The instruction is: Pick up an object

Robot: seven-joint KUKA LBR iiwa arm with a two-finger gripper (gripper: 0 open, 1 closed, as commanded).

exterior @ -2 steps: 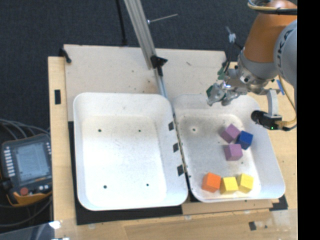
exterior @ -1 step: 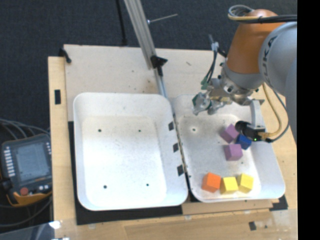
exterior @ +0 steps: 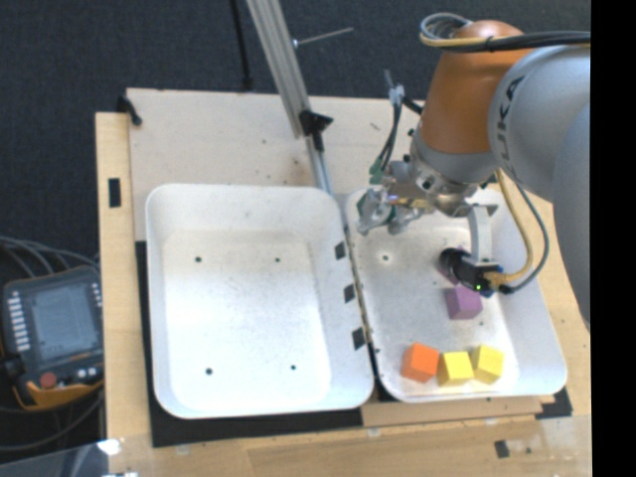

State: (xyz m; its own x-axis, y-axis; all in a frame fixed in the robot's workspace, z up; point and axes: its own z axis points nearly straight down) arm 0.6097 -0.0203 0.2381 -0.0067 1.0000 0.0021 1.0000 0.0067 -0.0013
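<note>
I judge I am at the approach step. My gripper (exterior: 383, 210) hangs over the far corner of the right bin (exterior: 407, 286), and I cannot tell if it is open or closed. The purple block (exterior: 463, 303), the nearest one, lies apart from it. Next I must move above this block and descend.

A purple block (exterior: 463, 302) lies in the right bin (exterior: 397, 286), near an orange block (exterior: 420, 362).

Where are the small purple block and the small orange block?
small purple block (exterior: 463, 302): camera view, on its top face.
small orange block (exterior: 420, 362): camera view, on its top face.
</note>
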